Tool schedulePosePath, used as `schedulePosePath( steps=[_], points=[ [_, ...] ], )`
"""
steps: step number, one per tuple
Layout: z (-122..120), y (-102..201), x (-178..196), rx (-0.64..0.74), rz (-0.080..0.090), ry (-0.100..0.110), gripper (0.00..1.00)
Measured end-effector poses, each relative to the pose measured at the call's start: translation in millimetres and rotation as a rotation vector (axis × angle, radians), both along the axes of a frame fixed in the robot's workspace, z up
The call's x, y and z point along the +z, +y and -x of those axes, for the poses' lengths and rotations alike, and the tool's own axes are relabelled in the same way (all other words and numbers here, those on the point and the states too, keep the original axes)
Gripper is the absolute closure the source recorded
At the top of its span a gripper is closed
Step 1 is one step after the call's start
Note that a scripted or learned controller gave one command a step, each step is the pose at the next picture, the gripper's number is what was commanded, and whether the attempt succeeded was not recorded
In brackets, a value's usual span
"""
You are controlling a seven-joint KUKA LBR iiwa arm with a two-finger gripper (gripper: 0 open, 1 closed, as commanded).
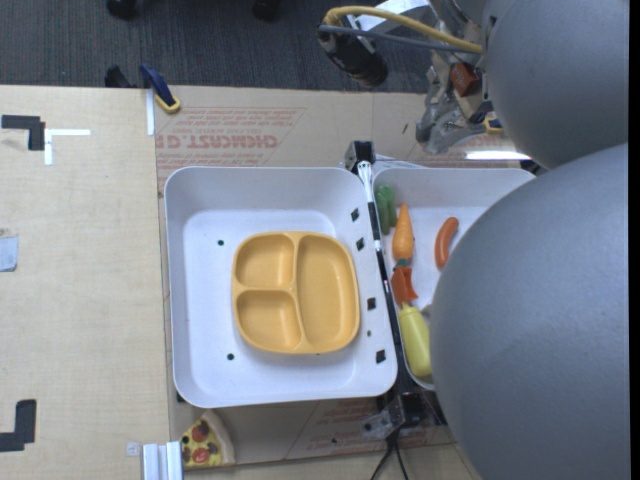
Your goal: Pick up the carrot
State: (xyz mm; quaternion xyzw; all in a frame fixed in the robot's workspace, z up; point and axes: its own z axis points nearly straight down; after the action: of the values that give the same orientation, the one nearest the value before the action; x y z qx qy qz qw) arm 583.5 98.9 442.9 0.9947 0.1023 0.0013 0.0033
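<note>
Gripper (447,118) hangs above the far rim of the right bin (470,174), beyond the food items; whether it is apart or together cannot be told. Carrot (402,233) lies in the right bin near its left wall, with a red sausage (445,241) just beside it and a yellow item (415,338) nearer the camera. The left bin (190,268) holds a yellow divided plate (296,293). The grey arm (545,308) covers much of the right bin.

yellow three-part plate (297,293) set in the left white bin (190,298), red sausage-like piece (445,242) and yellow item (415,340) laid in the right bin (440,183), pizza-slice toy (203,444) seen on the desk (80,298)
</note>
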Motion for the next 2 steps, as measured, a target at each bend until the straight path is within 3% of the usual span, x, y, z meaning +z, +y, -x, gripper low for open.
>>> schedulePosePath(
  steps=[1, 2],
  points=[
    [0.0, 0.1, -0.2, 0.001, 0.000, 0.001, 0.00],
    [-60.5, 45.0, -52.6, -0.004, -0.002, 0.005, 0.00]
  ],
)
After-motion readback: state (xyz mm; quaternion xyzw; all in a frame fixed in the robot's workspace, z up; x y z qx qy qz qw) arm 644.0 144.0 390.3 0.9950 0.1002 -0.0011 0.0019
